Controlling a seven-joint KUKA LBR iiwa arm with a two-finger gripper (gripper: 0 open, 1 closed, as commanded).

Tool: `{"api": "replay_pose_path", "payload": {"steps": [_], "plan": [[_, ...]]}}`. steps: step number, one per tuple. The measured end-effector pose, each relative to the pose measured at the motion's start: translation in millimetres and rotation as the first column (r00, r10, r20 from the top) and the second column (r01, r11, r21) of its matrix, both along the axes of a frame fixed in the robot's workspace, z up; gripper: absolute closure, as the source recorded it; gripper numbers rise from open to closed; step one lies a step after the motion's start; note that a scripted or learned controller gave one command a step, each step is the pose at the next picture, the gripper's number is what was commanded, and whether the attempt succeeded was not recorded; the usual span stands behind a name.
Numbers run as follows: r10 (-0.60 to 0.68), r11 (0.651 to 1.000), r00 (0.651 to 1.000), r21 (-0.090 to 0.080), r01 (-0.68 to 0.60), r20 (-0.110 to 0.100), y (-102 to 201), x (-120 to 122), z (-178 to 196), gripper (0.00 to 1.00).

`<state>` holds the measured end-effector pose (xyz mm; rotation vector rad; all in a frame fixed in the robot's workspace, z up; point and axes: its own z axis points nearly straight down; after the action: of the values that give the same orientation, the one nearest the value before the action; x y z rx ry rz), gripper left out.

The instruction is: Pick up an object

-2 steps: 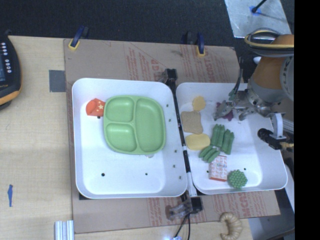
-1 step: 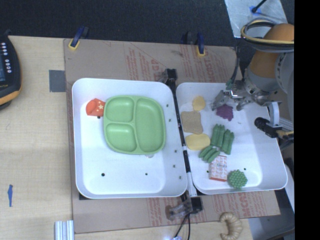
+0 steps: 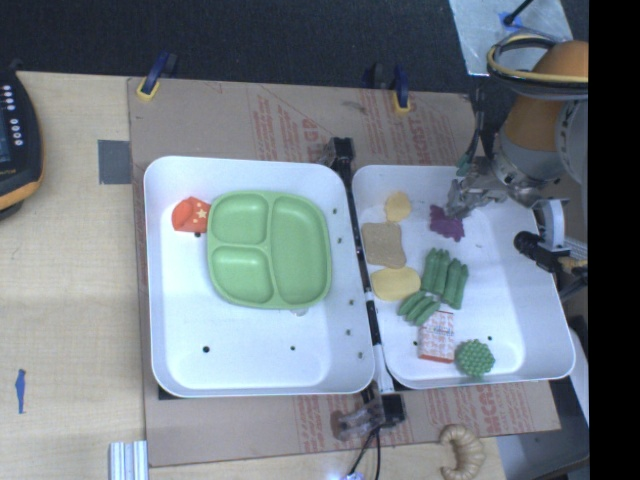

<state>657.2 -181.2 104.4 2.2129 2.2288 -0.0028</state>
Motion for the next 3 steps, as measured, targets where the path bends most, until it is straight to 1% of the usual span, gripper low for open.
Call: {"api": "replay_pose_path", "payload": {"steps": [1,2,3], "plan": [[0.001,1.000,1.000,0.000,-0.001,-0.001,0,0,-1,0.00],[0.003,1.000,1.000,-0.001,-0.003,0.000,-1,0,10,1.00],[0.003,1.000,1.000,-0.002,-0.003,-0.001,-1,0,10,0.00]]}}
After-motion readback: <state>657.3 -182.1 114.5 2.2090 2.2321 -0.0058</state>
